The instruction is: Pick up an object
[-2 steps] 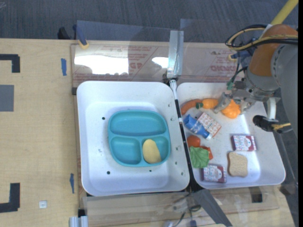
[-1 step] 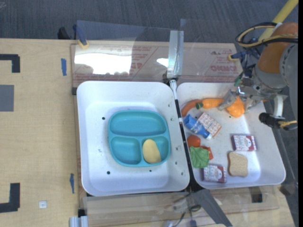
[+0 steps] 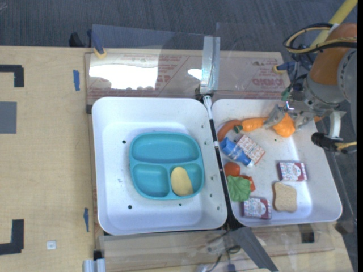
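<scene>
While the gripper (image 3: 285, 113) (grip unclear) hovers over the right bin (image 3: 317, 205), the teal tray (image 3: 164, 149) holds a potato (image 3: 181, 181).

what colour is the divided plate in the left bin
Teal blue; the plate shows clearly in the camera view, with a yellow potato-like piece in one compartment.

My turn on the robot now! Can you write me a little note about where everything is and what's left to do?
Gripper: over the right bin's far corner, at the orange toy; can't tell if it grips anything.
Right bin also holds a carrot, a blue packet, a bread slice and a green toy.
Left bin: teal tray with a yellow piece.
Done: nothing visibly lifted.
Left: pick up an object.
</scene>
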Motion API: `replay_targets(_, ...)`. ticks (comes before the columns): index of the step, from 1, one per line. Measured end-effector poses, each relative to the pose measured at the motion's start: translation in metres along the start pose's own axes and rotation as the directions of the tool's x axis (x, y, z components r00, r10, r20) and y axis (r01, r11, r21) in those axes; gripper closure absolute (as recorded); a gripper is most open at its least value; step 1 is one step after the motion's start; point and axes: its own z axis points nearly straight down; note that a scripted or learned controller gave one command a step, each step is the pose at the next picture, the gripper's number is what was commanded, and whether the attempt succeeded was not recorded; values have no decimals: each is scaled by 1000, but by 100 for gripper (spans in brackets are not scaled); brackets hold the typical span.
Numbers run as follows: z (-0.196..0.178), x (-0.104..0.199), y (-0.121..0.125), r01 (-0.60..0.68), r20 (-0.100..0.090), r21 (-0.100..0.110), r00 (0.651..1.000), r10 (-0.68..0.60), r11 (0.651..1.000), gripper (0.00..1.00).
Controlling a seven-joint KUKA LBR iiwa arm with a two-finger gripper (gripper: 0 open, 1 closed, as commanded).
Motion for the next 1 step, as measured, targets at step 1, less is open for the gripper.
replay_targets(1,-88,155,-17,145,21,-45,989,-145,988,100)
